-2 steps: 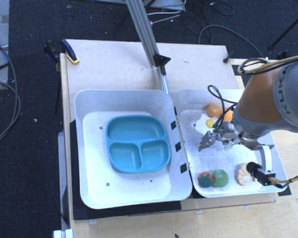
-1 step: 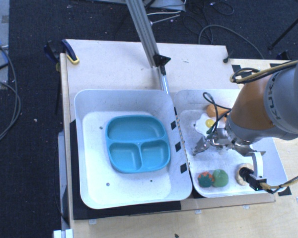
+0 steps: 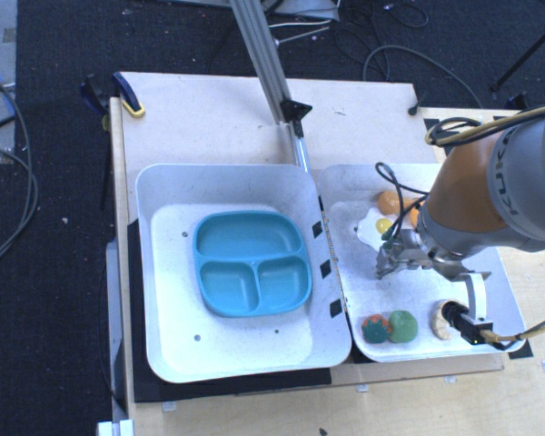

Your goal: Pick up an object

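**Arm low over the right bin, small toy pieces within reach**

The jaws (image 3: 388,260) hang at the centre of the right bin (image 3: 345,189), with the grey and orange arm (image 3: 477,198) coming in from 3 o'clock. They are small and dark against the white floor, and I cannot tell how far apart they stand or whether anything is in them.

No single object is named, so any of the bin's loose pieces would serve. Just at 12 o'clock from the jaws lies a flat white piece with a yellow centre (image 3: 371,228), looking like a toy fried egg, and beyond it, partly behind the arm, an orange round piece (image 3: 388,202). Toward 6 o'clock, near the bin's front wall, a red and teal piece (image 3: 375,328) touches a green lump (image 3: 402,325); at 4 o'clock sits a pale, rounded piece (image 3: 442,323) beside a black and white fitting on the arm.

These all look like light, stiff plastic play food, probably smooth and apt to slip. The rounded ones would best be taken across their widest middle; the flat egg offers little height, so its thin edge is a poor hold. The touching pair may shift together if nudged.

The left bin (image 3: 163,198) holds a blue divided tray (image 3: 252,262) with three compartments, nothing lying in them. Both bins rest on the pale table (image 3: 209,116).
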You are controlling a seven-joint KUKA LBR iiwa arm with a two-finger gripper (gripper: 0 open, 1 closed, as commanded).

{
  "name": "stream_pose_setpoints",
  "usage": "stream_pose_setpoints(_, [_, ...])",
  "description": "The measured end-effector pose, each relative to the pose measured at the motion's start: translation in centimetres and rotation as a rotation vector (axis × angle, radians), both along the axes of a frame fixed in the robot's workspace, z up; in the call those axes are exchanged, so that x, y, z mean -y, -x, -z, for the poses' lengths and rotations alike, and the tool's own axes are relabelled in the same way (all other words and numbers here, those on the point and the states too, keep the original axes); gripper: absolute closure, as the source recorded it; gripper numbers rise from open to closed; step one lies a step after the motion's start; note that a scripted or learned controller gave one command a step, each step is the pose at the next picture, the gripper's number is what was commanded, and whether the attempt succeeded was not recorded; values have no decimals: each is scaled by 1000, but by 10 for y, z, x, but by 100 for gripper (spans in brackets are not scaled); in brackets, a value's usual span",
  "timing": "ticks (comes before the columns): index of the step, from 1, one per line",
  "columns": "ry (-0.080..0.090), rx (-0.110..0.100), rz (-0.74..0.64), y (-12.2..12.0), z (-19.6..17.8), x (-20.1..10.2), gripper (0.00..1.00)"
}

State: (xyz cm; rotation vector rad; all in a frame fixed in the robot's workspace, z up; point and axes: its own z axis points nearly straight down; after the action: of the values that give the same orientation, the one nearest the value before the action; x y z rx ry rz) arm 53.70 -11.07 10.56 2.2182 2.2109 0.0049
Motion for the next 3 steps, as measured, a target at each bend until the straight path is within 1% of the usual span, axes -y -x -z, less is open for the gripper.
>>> stream_pose_setpoints(1, [-4, -5, -5, 2, -62, -2, 100])
stream_pose_setpoints(2, [-3, -3, -6, 1, -116, -2, 100])
stream_pose_setpoints(3, [-7, -11, -11, 8, -107, -58, 100])
